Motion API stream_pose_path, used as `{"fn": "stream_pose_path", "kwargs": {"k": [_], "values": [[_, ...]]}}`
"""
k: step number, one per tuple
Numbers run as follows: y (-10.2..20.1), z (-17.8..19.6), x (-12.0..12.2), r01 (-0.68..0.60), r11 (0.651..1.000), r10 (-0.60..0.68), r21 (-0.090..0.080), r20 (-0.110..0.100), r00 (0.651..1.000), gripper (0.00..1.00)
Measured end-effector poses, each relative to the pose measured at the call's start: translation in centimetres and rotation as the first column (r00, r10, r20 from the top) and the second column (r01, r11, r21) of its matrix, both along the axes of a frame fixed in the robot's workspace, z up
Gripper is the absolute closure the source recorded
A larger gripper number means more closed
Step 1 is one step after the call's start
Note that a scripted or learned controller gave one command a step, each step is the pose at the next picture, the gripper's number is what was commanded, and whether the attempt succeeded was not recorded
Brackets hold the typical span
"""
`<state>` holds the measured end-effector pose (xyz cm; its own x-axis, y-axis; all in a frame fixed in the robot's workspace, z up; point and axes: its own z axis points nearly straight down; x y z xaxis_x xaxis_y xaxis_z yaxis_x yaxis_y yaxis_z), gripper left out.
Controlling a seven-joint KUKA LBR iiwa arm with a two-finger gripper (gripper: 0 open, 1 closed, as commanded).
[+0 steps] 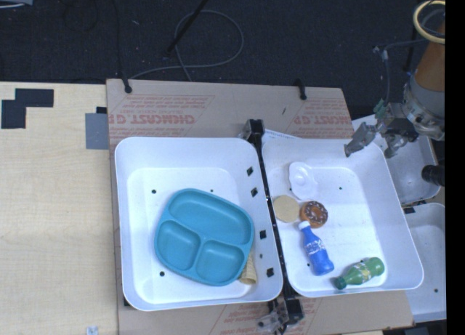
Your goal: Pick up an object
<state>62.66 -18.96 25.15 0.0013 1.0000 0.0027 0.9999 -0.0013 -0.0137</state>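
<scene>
Two white bins are lying side by side at centre frame. The left bin (pixel 138 166) is holding a blue sectioned plate (pixel 204 236). The right bin (pixel 392 210) is holding a blue bottle (pixel 317 250), a green bottle (pixel 360 272), a white cup (pixel 302 177), a tan disc (pixel 286 208) and a chocolate doughnut (pixel 314 214). The gripper (pixel 378 136) is hovering at upper right, fingers spread wide and holding nothing, well apart from the objects lying below and to its left.

A single fixed camera looks down at a slant from above the bench, far enough back to take in both white bins (pixel 190 158) whole. The arm (pixel 427 79) enters at the right.
</scene>
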Motion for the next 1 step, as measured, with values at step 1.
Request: {"fn": "stream_pose_path", "kwargs": {"k": [1], "values": [[-0.01,0.77,0.23,-0.002,1.000,0.002,-0.003,0.013,1.000,0.00]]}}
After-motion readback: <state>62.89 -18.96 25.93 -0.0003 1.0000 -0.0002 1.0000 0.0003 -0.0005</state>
